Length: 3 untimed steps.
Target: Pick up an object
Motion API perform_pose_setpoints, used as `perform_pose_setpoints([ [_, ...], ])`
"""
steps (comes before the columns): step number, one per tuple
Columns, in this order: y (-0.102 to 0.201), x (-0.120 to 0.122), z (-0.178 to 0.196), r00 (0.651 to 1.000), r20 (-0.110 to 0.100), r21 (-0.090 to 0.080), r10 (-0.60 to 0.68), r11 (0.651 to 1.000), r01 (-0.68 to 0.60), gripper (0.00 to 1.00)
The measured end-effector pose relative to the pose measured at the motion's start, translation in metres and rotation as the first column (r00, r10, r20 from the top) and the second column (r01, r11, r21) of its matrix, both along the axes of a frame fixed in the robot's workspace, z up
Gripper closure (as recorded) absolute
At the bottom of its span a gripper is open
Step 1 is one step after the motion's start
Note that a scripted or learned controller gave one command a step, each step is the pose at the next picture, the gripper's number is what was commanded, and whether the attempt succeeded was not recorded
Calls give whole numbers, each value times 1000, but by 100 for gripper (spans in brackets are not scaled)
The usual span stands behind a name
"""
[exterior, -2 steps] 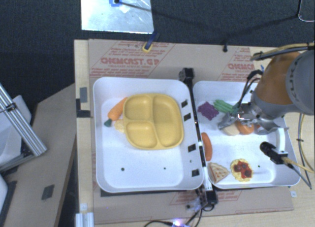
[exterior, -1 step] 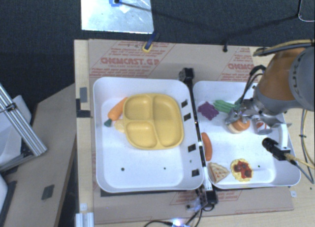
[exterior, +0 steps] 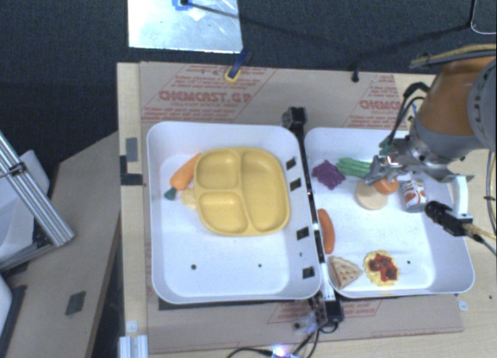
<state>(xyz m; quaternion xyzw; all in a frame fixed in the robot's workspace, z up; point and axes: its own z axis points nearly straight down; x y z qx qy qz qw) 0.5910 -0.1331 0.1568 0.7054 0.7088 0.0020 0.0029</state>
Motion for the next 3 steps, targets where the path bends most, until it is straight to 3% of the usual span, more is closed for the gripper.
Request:
perform_pose_setpoints([
  [1, 5, 11, 55, 1000, 1, 0, 0, 1000, 0, 100],
  [2, 6, 12, 69, 1000, -3, 1, 0, 1000, 0, 100],
  [3, 53, -14, 58, 1000, -8, 3, 3, 1000, -3, 100],
])
